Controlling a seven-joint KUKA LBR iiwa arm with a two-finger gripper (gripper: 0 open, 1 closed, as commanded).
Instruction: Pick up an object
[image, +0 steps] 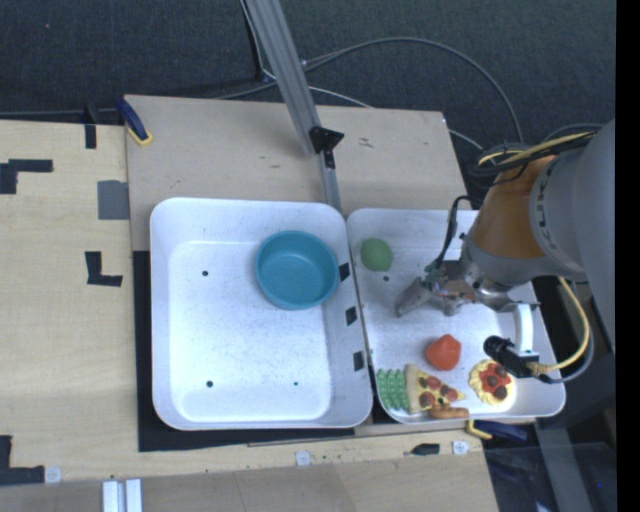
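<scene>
Toy pizza slice (432, 391) lies at the right bin's (400, 225) near edge; beyond it we see the hand (412, 300), fingers spread and empty, near a light, smooth red ball (444, 351) best pinched across its middle.

Grey-bodied arm (585, 200) with orange band (505, 215) above wrist; yellow and black cables alongside; dark metallic two-finger gripper (408, 303) at 9 o'clock end.

A teal-blue round bowl (296, 268) sits in the white plastic left bin (190, 370) (black-specked); a dull green ball (376, 253), red tomato-like ball (444, 351) and red-and-yellow pizza slice (434, 392) colour the white right bin (420, 225).
</scene>
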